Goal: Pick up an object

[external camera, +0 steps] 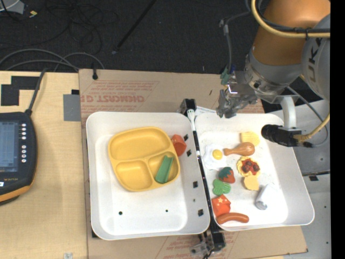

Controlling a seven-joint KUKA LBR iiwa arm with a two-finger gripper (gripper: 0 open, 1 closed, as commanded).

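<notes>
While I scan from the left, I see the teach pendant [13,150] lying on the desk [54,209], well apart from the work. Next comes the left bin [102,209], carrying a yellow divided tray [126,147] with a green piece [164,169] in its lower right compartment, and a red piece [178,143] just beside the tray's right edge, near the bins' shared rim. The right bin [296,206] holds the candidates: a fried egg [216,155], a drumstick [240,150], a strawberry [227,175], a sausage [233,218] and a grey piece [261,197], loosely scattered, I judge so each can be taken alone. The tool [229,108] hangs over that bin's upper left corner, above bare floor; nothing sits in it, though whether it's spread or clenched I cannot tell. The bin's far rim is close, but open room lies toward the egg and drumstick.
</notes>
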